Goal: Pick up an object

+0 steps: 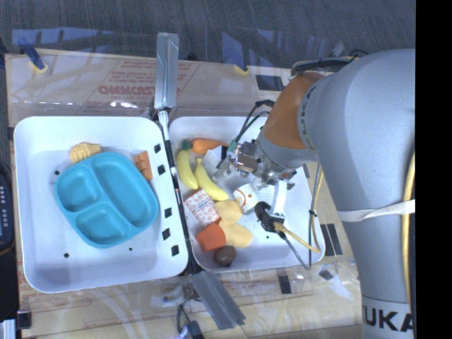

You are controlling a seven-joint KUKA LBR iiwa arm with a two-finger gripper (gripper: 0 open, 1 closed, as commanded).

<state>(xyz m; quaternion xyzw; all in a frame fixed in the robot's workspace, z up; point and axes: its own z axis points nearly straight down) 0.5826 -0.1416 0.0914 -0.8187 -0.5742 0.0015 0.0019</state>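
My gripper (pixel 245 162) hangs low in the right bin (pixel 300 249), under the grey arm and its orange band. Just left of it lie two yellow bananas (pixel 198 175) and an orange carrot (pixel 207 145). A small white and red object (pixel 244 198) sits directly below the gripper. Further toward the front are a red and white packet (pixel 200 205), two pale yellow lumps (pixel 233 223), a red-orange block (pixel 210 237) and a dark brown ball (pixel 225 256). I see nothing clearly held.
The left bin (pixel 42 260) holds a blue divided plate (pixel 106 198), a corn cob (pixel 85 150) and a small orange piece (pixel 144 164). A black-marked divider (pixel 169 189) separates the bins. Cables (pixel 296 239) trail from the wrist over the right bin's front corner.
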